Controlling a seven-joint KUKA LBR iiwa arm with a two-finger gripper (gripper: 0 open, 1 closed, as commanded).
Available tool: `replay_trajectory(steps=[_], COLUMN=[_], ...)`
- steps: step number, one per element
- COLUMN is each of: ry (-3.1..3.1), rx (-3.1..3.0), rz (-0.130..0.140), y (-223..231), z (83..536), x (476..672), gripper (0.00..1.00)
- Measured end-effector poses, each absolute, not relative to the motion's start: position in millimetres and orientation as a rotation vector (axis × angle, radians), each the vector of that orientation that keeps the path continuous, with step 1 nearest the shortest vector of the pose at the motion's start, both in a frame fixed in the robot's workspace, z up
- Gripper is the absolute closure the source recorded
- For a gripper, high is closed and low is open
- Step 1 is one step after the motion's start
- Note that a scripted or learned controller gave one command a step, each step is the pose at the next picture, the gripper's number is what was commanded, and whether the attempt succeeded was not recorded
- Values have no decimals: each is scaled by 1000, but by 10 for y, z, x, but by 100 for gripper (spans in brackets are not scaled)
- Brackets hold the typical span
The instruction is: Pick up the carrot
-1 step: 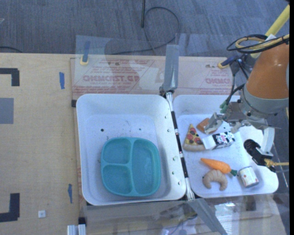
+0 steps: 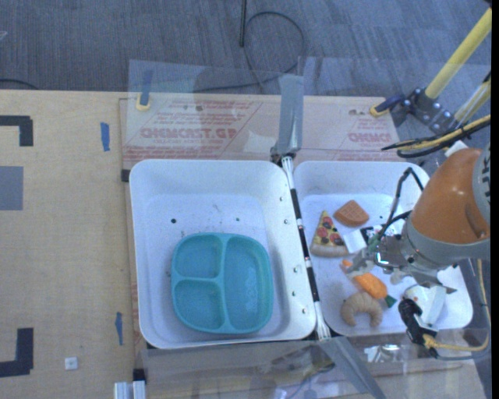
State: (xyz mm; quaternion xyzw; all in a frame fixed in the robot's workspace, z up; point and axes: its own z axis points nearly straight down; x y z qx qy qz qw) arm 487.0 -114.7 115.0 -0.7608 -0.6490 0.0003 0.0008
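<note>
- Orange carrot [image 2: 370, 285] lies in the right bin [image 2: 460, 312], between pizza slice [image 2: 327, 236] and croissant [image 2: 362, 308].
- Tool [image 2: 374, 259] hovers just above it, likely lining up; whether apart or together, I cannot tell.

A robotics laboratory test cell is shown. Two shallow white bins [image 2: 210, 175] are fixed side by side on a plywood surface [image 2: 62, 234], on which black corner markers [image 2: 22, 128] and blue tape strips [image 2: 104, 136] are applied. Clear printed plastic sheets [image 2: 199, 125] are laid behind the bins. Grey carpet [image 2: 117, 31] is crossed by a loose black cable [image 2: 273, 19]. An industrial arm [image 2: 448, 210] with yellow cabling [image 2: 464, 47] is mounted at the right.
</note>
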Motion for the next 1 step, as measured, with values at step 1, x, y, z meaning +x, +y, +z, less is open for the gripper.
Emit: replay_trajectory(steps=[1], ry=[-2032], rx=[-2397], rz=[-1], y=[-1173], z=[1247], x=[4872], gripper=[100])
